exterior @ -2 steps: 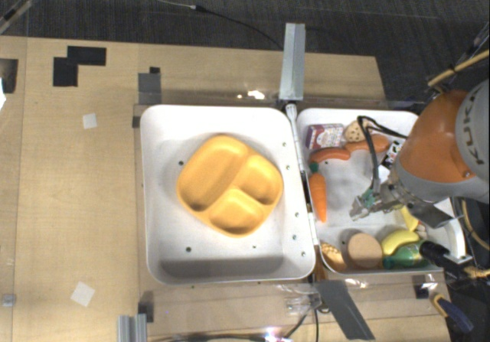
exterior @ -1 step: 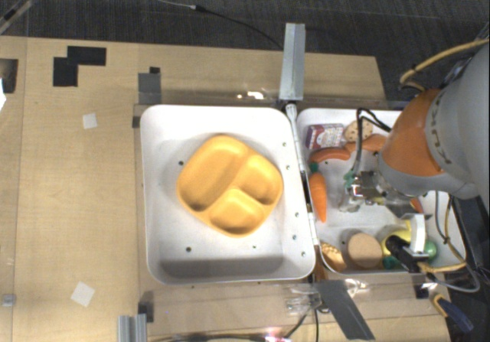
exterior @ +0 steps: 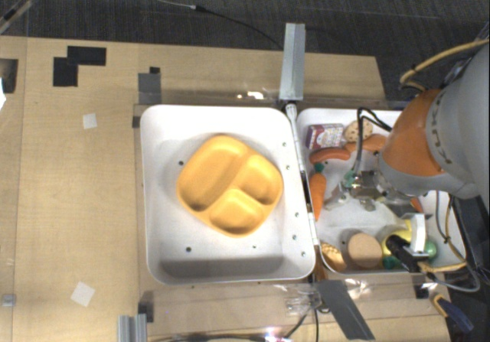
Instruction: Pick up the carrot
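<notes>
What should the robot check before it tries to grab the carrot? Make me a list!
1. Carrot in sight: ok. It lies in the right bin, along the left wall.
2. Nothing lying on the carrot: ok. The sausage sits just past its top end.
3. Gripper over the carrot: not ok. It sits to the carrot's right, nearer the bin's middle.
4. Gripper open and ready: cannot tell.
5. Gripper carrying nothing already: cannot tell.
6. Room beside the carrot: not ok. It lies very close to the wall, so one finger may not fit.
</notes>
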Available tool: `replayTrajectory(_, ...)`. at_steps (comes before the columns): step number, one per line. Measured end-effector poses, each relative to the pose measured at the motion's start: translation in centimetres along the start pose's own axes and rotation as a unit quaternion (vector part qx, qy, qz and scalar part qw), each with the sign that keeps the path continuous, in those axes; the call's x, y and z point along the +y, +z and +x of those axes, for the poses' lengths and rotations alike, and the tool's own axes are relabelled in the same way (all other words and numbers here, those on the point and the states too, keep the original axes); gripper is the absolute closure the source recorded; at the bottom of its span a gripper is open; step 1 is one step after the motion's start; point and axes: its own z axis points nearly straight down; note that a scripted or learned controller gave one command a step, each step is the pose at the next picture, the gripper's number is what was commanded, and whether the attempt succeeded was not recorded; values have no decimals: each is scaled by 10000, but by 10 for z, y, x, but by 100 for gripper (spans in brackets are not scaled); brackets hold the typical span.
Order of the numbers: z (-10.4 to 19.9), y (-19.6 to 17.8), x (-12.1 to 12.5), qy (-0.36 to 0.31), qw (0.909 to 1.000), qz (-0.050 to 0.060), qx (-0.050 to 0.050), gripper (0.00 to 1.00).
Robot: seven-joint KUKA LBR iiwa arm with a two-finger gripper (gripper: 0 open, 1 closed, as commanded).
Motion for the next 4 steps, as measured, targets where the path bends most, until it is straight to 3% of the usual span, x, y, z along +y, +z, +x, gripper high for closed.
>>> replayTrajectory(1,8,1,55,518,9987,8,-8,0)
replayTrajectory(2,9,4,122,-14,10000,37,7,0)
replayTrajectory(3,12,4,144,-179,9998,56,10,0)
replayTrajectory(4,6,4,114,-525,9986,34,11,0)
